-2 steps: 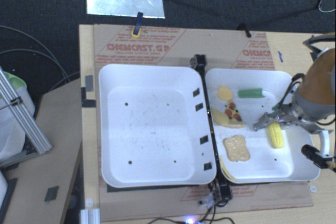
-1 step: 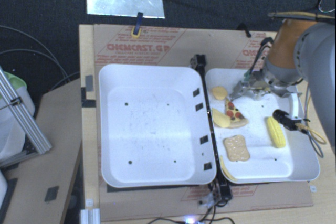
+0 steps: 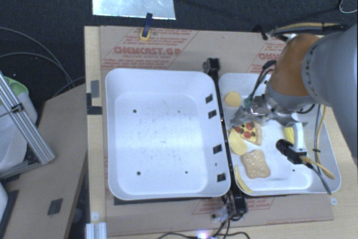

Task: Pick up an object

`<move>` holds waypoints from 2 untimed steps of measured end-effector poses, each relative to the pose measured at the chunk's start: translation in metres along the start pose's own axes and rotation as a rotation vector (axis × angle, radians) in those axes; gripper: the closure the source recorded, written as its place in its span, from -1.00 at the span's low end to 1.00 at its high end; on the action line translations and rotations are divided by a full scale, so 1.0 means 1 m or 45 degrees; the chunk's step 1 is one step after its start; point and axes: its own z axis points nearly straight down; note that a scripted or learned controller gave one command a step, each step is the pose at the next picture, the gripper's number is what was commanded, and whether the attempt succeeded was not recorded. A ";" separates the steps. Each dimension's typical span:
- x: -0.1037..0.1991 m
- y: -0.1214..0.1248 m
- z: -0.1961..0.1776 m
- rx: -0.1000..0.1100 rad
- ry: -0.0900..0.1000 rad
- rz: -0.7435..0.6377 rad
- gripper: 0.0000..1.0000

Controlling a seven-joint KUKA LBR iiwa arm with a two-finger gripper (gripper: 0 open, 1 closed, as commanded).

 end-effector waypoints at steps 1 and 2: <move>-0.004 0.003 -0.012 -0.010 -0.004 0.004 1.00; -0.077 -0.014 -0.050 -0.010 -0.010 0.016 1.00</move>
